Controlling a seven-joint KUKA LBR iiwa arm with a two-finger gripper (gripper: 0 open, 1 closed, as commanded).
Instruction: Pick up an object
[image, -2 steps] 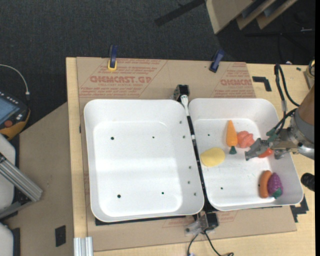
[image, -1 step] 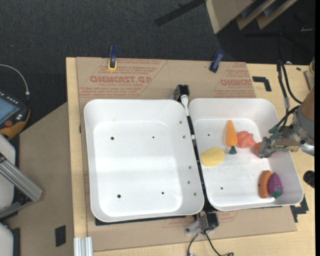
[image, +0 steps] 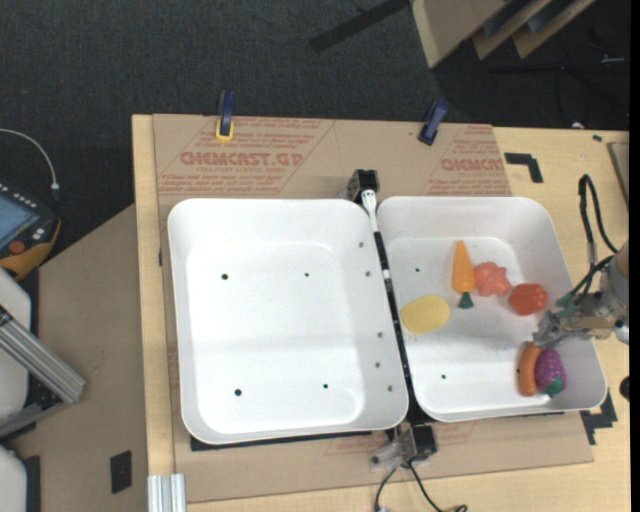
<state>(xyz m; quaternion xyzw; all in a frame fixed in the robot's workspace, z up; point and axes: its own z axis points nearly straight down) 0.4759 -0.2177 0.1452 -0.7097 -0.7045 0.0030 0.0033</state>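
Fingertips of my gripper (image: 548, 338) hang at the right rim of the right bin (image: 520, 212), splayed a little apart with nothing between them, just above an orange-and-purple toy pair in the near right corner. Most of me is cut off by the picture's right side, so only the thin metal fingers and a bit of the mount behind them are plain to see. Under my tips lie a purple grape-like toy (image: 550, 370) and, touching its left side, a stubby orange piece (image: 527, 372); which of them my tips are closest to is hard to judge from this slant. Up from there sits a red tomato-like toy (image: 528, 297), beside a pink lumpy toy (image: 490, 278) whose shape I cannot make out, and touching that an upright-pointing toy carrot (image: 462, 266) with a green stub at its lower end. A yellow lemon-like toy (image: 426, 313) lies apart near the bin's left wall. The left bin (image: 200, 240) adjoins, the two rims touching along a dark clip strip. Both rest on a brown cardboard sheet (image: 250, 150) printed with red lettering, held by a yellow clamp (image: 225, 126) and a blue clamp (image: 434, 120) at the far edge. Dark carpet (image: 100, 60) lies beyond, with cables at the near edge.
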